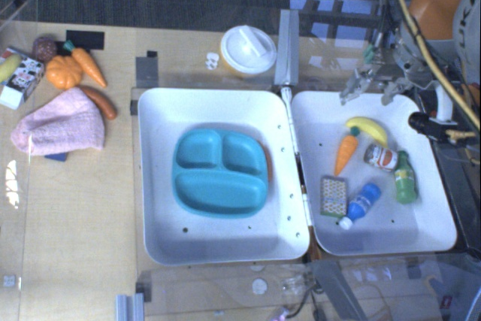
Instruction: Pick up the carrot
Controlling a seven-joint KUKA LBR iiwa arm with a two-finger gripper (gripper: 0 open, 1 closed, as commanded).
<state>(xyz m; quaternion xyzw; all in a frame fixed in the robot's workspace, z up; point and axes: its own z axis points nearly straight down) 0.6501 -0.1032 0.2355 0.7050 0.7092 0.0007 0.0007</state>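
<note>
The carrot (pixel 346 153) is orange with a green top and lies nearly upright on the floor of the right bin (pixel 432 231), just left of a yellow banana (pixel 368 128). My gripper (pixel 371 92) hangs over the bin's far rim, above and slightly right of the carrot, clearly apart from it. Its two fingers are spread open with nothing between them.
Also in the right bin are a small can (pixel 382 157), a green bottle (pixel 404 179), a blue bottle (pixel 361 204) and a grey sponge (pixel 334 195). A blue divided plate (pixel 220 171) fills the left bin. Toy food, another carrot (pixel 90 65) and a pink cloth (pixel 60 125) sit on the bench at left.
</note>
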